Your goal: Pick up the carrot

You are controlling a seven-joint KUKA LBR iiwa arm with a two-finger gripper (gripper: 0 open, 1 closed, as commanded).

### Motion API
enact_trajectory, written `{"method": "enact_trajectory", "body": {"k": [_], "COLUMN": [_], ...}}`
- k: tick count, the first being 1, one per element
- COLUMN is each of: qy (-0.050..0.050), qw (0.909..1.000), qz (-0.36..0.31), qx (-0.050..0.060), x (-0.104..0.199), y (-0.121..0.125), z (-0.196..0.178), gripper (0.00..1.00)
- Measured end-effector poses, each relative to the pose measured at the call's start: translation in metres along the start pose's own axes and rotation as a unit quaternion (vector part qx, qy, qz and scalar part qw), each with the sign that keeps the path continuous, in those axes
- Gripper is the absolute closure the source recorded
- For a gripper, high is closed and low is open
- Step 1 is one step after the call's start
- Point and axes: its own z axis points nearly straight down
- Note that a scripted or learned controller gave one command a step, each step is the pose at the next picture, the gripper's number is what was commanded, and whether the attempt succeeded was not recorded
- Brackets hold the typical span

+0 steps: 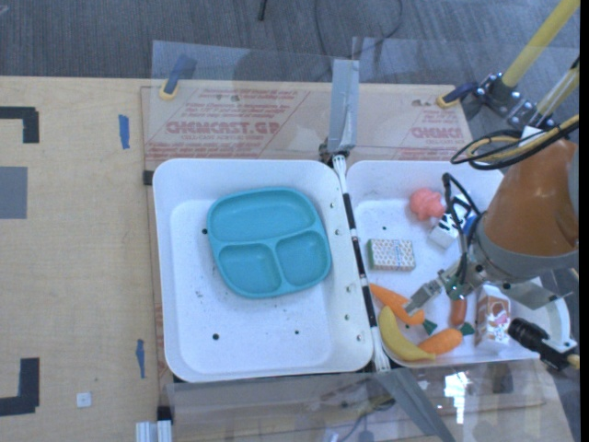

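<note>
In the right bin (368, 180), an orange carrot (394, 300) lies slanted near the left wall, just above a yellow banana (399, 337). A second, stubbier orange piece with a green end (441, 341) rests against the banana's right tip. My gripper (442, 291) hangs over the bin's lower middle, just right of the slanted carrot's thick end. Its fingers stand apart, and nothing shows between them. A short red-orange piece (457, 310) lies right below the gripper.
The right bin also holds a pink lump (425, 203), a patterned small box (391, 254), a white item (444, 235) and a small carton (492, 319). A teal divided plate (267, 240) sits in the left bin (184, 274). The arm's orange band (538, 201) overhangs the right side.
</note>
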Motion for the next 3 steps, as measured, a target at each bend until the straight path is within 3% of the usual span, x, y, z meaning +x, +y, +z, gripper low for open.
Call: {"method": "enact_trajectory", "body": {"k": [1, 2, 3], "qy": [-0.004, -0.005, -0.002], "qw": [0.9921, 0.9921, 0.9963], "qz": [-0.125, -0.125, -0.086], "qx": [-0.004, -0.006, -0.005], "x": [0.004, 0.002, -0.012], "y": [-0.003, -0.002, -0.011], "z": [0.042, 0.031, 0.042], "gripper": [0.00, 1.00, 1.00]}}
